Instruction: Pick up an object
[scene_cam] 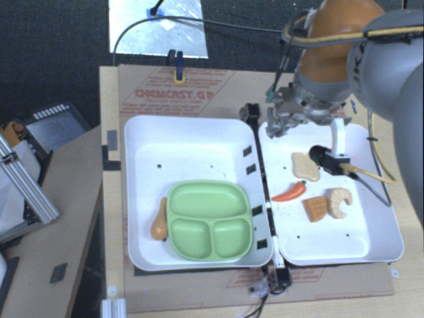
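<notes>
Gripper (283,126): hangs over the right bin's (371,244) far-left corner, nothing visibly held; open or closed, cannot tell.
Targets: 4 pieces (cracker (305,167), red pepper (289,192), wedge (316,208), curled piece (340,202)) lie clustered mid-bin, near and reachable.
Left bin (192,132): green tray (209,218), orange piece (159,221) beside it.

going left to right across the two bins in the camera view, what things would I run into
Tan drumstick-shaped toy → green divided plate → red chili pepper → orange wedge → pale curved piece.
</notes>
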{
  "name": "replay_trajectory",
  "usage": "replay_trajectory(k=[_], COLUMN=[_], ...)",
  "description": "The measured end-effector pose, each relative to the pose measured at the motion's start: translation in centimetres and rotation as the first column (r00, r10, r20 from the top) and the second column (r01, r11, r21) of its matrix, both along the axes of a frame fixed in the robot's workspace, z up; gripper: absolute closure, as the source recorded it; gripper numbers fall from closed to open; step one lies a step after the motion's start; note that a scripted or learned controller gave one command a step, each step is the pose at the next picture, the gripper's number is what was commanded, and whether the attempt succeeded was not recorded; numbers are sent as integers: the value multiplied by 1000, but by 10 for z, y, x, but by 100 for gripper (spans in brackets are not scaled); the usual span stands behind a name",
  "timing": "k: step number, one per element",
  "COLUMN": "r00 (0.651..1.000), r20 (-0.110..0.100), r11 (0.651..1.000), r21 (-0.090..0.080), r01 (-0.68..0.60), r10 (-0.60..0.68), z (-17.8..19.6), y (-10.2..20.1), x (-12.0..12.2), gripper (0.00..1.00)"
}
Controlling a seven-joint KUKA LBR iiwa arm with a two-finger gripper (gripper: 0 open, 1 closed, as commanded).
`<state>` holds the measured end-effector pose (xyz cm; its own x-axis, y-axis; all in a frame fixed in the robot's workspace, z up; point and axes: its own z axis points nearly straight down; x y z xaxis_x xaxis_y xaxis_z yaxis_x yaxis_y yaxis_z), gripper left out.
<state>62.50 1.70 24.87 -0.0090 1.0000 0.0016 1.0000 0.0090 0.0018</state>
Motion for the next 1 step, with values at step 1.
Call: replay_trajectory(k=[1], r00=[1000], r20=[0], r11=[1000], r21=[1], r01=[-1], r10=[1], z=[-10], y=[60], x=[3], gripper=[100])
